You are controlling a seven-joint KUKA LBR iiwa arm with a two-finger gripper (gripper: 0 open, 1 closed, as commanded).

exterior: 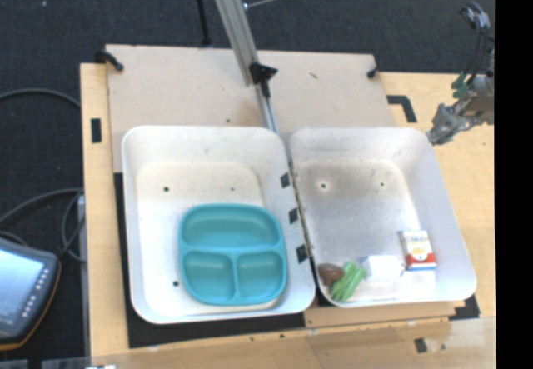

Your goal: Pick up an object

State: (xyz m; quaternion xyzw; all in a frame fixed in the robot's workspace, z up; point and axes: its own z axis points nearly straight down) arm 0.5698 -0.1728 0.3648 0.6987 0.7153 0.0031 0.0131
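- Your hand sits at the right bin's far right corner; can't tell its opening, nothing seen in it.
- Box, white with red, lies in that bin, well nearer the camera than the hand.
- Green item and brown item touch, left of the box, well apart from the hand.
- Blue tray fills the left bin, far left of the hand.

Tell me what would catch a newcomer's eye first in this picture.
The teal divided plate in the left bin stands out first. Next comes the small clutter in the right bin's near corner: a red and white carton, a green item and a brown one.
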